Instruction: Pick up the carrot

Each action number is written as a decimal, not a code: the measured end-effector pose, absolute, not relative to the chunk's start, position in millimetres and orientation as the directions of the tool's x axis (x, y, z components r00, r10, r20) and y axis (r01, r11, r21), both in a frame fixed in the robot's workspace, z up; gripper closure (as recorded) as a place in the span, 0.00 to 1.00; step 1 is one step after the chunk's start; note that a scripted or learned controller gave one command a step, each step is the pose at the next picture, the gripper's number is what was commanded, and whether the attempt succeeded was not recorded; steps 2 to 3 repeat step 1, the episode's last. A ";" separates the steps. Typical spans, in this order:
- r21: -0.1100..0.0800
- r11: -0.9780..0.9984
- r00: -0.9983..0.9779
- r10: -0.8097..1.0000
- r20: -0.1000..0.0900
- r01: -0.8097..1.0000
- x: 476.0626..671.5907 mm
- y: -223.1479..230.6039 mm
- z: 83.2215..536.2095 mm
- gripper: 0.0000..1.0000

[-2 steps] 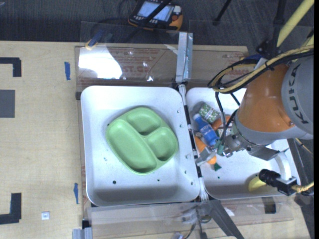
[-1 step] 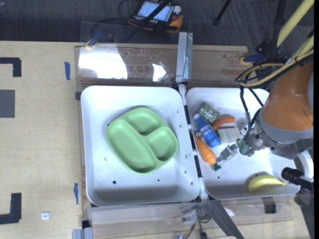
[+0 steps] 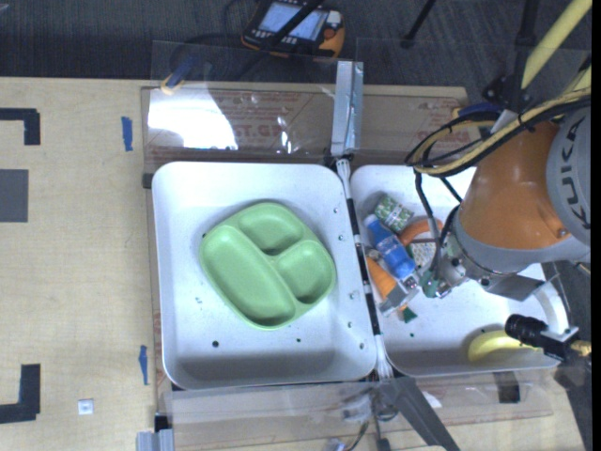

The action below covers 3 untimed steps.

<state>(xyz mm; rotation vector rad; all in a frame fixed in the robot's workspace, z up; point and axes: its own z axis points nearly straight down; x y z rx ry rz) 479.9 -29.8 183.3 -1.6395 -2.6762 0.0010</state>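
Observation:
The carrot (image 3: 380, 272) is an orange piece lying at the left side of the right bin (image 3: 441, 341), close to the wall between the bins. A blue bottle-like item (image 3: 392, 252) lies across it and hides part of it. More orange shows at the item's upper right. My gripper (image 3: 420, 287) hangs low over this pile, just right of the carrot, under the arm's orange band (image 3: 512, 191). The wrist hides the gripper's tips, and I cannot tell whether anything is in them.
A green and white packet (image 3: 392, 212) lies at the top of the pile. A yellow banana (image 3: 493, 346) rests near the right bin's front edge. The left bin (image 3: 178, 252) holds a green divided plate (image 3: 268, 263). Cables run above the arm.

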 end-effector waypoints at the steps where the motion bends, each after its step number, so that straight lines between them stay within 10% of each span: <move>1: 0.000 0.457 -0.457 0.890 -0.001 0.890 517.8 -35.4 213.4 0.00; 3: 0.000 0.457 -0.457 0.890 -0.001 0.890 517.8 -35.4 213.4 0.00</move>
